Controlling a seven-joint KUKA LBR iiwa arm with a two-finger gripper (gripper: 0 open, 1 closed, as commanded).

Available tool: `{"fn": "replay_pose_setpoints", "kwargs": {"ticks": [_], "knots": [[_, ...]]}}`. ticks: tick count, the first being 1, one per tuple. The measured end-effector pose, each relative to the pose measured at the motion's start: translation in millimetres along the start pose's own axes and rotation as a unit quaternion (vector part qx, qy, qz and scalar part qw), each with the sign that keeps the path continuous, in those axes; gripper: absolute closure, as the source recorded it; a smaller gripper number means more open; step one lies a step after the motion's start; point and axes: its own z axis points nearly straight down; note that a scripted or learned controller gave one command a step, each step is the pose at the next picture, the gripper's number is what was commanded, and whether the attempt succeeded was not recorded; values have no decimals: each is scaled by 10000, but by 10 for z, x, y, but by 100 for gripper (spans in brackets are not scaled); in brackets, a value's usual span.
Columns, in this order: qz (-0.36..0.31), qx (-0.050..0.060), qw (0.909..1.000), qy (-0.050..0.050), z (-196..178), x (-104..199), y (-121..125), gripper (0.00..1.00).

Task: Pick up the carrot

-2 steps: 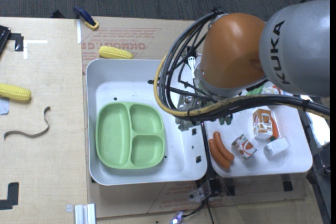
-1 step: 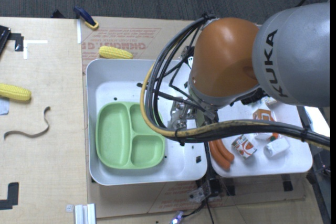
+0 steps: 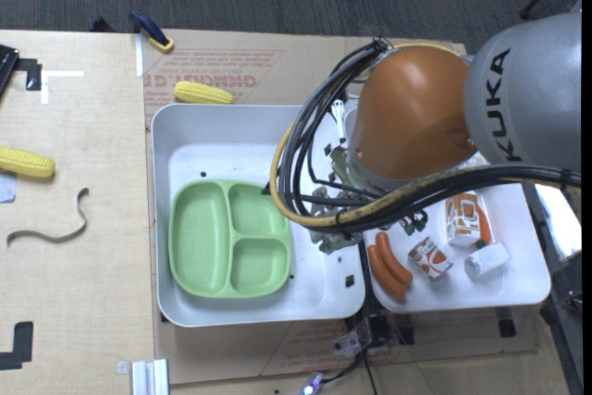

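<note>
Bench bins sit under the arm [image 3: 435,106] — pincer state hidden; carrot [image 3: 482,222] beside hot dogs [image 3: 388,268].

green divided plate [image 3: 231,240] in left bin [image 3: 166,199], corn cobs [image 3: 203,92] outside

"KUKA" stands in black letters on the grey arm [image 3: 518,97]; the cardboard's [image 3: 222,69] red print is unreadable.

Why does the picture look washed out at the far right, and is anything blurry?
In the camera view, glare whitens the right bin at its right edge. The arm, nearest the lens, looks soft and hides much of both bins. The green tray is evenly lit and sharp, with a faint shadow along the left bin wall.
</note>
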Motion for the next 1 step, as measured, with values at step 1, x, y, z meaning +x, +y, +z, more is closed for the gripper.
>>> {"fn": "replay_pose_setpoints", "kwargs": {"ticks": [1], "knots": [[0,-1,10000,-2,0,-1,2,0]]}}
